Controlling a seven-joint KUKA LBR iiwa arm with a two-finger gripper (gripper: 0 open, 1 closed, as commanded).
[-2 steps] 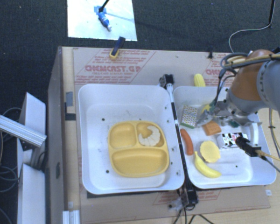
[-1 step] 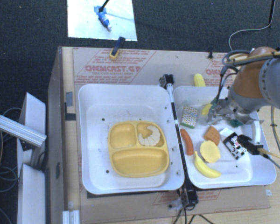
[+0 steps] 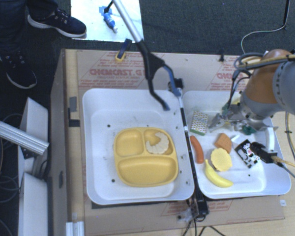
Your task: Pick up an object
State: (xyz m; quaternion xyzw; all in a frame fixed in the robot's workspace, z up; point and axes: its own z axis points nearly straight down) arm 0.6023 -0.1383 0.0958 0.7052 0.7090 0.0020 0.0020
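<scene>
Banana (image 3: 217, 176): lies along the near edge of the right bin (image 3: 278, 181), its upper end touching a round yellow piece (image 3: 221, 159).
Right bin, other contents: an orange-red sausage-shaped toy (image 3: 197, 149) beside the dividing wall, an orange wedge (image 3: 224, 142) above the round yellow piece, a speckled pale block (image 3: 199, 122) toward the far-left corner, and a black-and-white item (image 3: 249, 153) toward the right edge.
Left bin (image 3: 96, 146): carries a yellow divided tray (image 3: 145, 157) with a pale food piece (image 3: 157, 142) in its far-right compartment.
Grabber tool (image 3: 152, 73): a long reach-stick slants in from the far edge of the tabletop (image 3: 108, 68), its dark claw hanging over the far edge of the left bin near the divider.
Arm pose: the grey arm with its orange band (image 3: 265, 85) bends down from the right, wrist low over the far half of the right bin.
Gripper (image 3: 226, 119): sits low between the speckled pale block and the orange wedge, close to both; nothing visibly between the fingers, and whether they are wide or narrow I cannot tell.
Step in hand: by my reading, the descent onto a target, grasp not yet secured.
Next move calls for: settling on one item, likely the block or the wedge, centring over it, closing, then lifting straight up clear of the bin wall.
</scene>
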